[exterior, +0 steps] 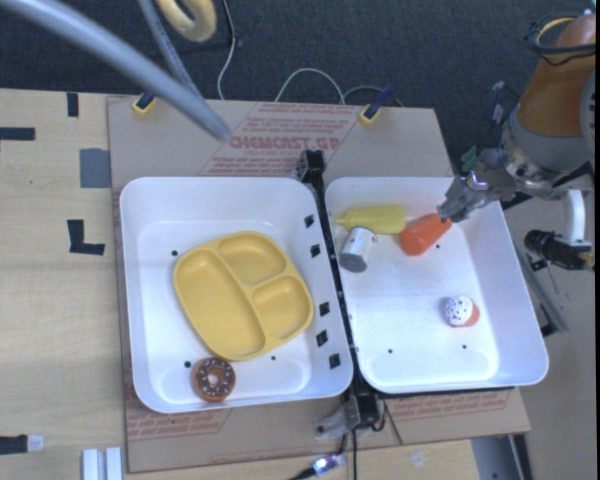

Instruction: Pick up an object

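While the tool (458, 206) touches the orange carrot-shaped toy (424, 234) just below-left of it, its grip state cannot be told; the grasp step seems underway, and lifting needs a confirmed hold.

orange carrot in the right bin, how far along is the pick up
Done: the gripper has reached into the right bin and sits at the upper end of the orange carrot. In hand: nothing certain, since the view does not settle whether the carrot is gripped, and it looks to lie on the bin floor. Left: a clear grip and a lift.
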Motion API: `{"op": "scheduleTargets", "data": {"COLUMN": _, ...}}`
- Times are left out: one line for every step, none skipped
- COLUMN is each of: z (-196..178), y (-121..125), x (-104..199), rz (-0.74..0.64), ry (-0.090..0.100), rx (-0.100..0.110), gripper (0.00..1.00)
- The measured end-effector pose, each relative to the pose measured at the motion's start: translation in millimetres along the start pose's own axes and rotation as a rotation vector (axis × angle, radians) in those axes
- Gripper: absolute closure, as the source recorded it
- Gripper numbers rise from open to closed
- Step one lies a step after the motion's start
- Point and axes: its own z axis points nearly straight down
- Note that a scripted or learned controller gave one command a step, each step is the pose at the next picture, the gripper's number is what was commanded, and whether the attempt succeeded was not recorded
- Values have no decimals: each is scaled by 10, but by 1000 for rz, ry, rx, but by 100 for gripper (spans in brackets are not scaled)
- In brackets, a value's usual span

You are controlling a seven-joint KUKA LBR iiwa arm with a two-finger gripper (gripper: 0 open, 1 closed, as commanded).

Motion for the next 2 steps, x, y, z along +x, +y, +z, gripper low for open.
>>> {"op": "scheduleTargets", "data": {"z": -15, "y": 37, "x": 646, "rz": -6, "ry": 3, "rx": 4, "gripper": 100}}
{"op": "scheduleTargets", "data": {"z": 49, "y": -4, "x": 1208, "rz": -4, "ry": 1, "rx": 5, "gripper": 100}}
